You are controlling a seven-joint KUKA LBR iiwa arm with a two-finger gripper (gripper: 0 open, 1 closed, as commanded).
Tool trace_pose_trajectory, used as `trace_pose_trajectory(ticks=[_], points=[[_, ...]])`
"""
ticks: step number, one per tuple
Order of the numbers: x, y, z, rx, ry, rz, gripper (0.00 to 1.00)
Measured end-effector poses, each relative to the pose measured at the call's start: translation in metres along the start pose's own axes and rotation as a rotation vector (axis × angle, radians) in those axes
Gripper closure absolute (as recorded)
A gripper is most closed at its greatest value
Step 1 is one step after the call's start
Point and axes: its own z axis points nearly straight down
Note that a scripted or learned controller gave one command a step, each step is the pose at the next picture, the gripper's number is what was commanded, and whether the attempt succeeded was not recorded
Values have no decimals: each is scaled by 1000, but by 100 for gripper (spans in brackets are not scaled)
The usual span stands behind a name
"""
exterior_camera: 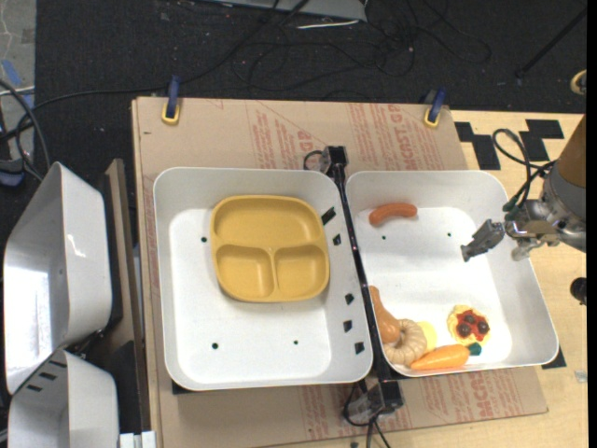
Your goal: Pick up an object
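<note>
Now: gripper over the right bin's right wall, nothing held

Gripper [478, 243] sits at the right side of the right bin [532, 292], reaching in from the right. Dark fingertips point left and down toward the bin floor; whether they stand parted or closed cannot be made out at this size. Nothing is seen between them, so no hold to report.

Nearest candidates: a sausage [393, 214] at the far side of the right bin, left of the gripper, lying alone on bare white floor. Toward the near side, a small pizza slice [468, 324] sits below the gripper. At the near edge a carrot [439, 357] lies touching a crowded cluster with a croissant [407, 339].

Judgement: the sausage is the cleanest pick, well apart from neighbours and walls. Approach across its short width, centre on its middle, come straight down. The near cluster risks a nudged or double grab.

Left bin [177, 278] holds a yellow divided plate [270, 248], well apart from the gripper.
</note>
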Motion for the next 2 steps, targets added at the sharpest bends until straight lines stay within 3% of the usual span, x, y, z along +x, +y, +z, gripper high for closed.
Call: trace_pose_trajectory(ticks=[1, 2], points=[[0, 3, -6, -11, -3, -3, 0], [-5, 5, 56, -6, -1, -1, 0]])
